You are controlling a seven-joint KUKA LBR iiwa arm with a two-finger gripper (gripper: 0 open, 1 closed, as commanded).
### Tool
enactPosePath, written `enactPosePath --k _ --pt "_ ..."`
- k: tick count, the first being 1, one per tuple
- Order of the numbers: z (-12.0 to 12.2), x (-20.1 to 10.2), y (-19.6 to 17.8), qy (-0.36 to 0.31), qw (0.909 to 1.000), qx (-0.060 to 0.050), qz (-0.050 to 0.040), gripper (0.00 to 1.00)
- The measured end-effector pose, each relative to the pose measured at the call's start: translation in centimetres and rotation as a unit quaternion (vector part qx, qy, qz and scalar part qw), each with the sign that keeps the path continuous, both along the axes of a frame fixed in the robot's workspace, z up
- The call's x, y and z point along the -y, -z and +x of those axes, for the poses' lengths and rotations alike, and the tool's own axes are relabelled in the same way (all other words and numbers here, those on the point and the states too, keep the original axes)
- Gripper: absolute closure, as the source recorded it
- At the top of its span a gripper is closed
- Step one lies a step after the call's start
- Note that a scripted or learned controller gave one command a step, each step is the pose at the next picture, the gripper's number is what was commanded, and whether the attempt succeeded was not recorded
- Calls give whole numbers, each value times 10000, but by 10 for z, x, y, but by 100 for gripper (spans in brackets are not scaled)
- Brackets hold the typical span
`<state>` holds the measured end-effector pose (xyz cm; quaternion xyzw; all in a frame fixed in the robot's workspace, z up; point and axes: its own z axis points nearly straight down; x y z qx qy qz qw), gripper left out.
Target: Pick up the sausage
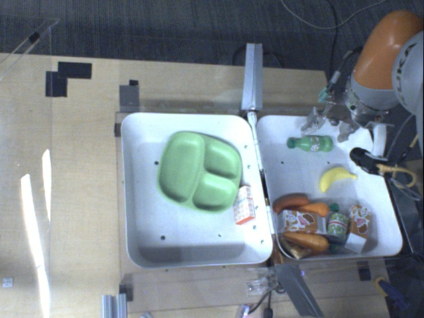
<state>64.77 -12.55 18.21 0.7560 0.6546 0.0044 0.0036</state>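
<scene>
grey metal gripper (329, 121) hangs over the far edge of the right bin (391, 244), beside a green bottle (311, 143); we see nothing held. the sausage (290, 201) lies untouched near us, so the pick remains.

soft even light, slight blur, glare streaks at left
</scene>
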Motion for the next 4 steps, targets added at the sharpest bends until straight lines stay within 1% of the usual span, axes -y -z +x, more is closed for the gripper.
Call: enactPosePath --k 1,2,3,4 --pt "-54 -35 69 -554 9985 -36 -4 0" --pt "-104 -15 92 -1119 9937 20 -17 0" --pt "-105 -19 92 -1044 9945 25 -33 0" --pt "-130 -32 91 -1252 9921 50 -38 0"
